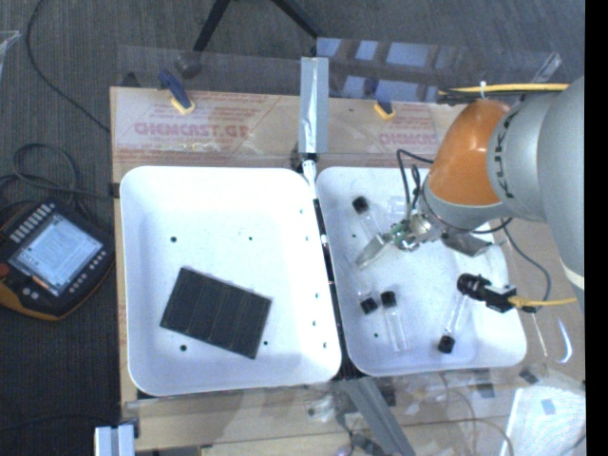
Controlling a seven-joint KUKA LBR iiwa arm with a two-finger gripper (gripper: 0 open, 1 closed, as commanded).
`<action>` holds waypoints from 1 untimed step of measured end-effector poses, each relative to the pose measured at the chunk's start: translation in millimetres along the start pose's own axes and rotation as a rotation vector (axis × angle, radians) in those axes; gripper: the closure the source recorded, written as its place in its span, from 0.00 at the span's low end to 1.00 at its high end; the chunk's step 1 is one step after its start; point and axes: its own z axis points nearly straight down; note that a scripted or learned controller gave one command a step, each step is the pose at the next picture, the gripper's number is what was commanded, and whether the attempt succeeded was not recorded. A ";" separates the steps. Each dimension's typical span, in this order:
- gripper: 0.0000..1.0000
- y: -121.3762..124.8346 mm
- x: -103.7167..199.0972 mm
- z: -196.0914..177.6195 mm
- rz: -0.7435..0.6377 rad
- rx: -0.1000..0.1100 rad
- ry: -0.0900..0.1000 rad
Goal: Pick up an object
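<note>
Several clear vials with black caps lie in the right bin: one vial near the back left, another vial toward the front, and a third vial at the front right. A loose black cap lies beside the front vial. My gripper reaches down from the orange-banded wrist into the middle of this bin, its tip low between the back vial and the front ones. No object shows in its hold. A flat black ribbed panel lies in the left bin.
A raised divider separates the two bins. A black plug with a yellow cable hangs over the right bin's right side. A handheld pendant lies on the floor to the left of the bench.
</note>
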 end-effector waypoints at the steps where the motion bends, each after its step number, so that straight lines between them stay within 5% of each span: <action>1: 0.00 -12.2 12.5 -1.4 -0.054 -0.005 -0.008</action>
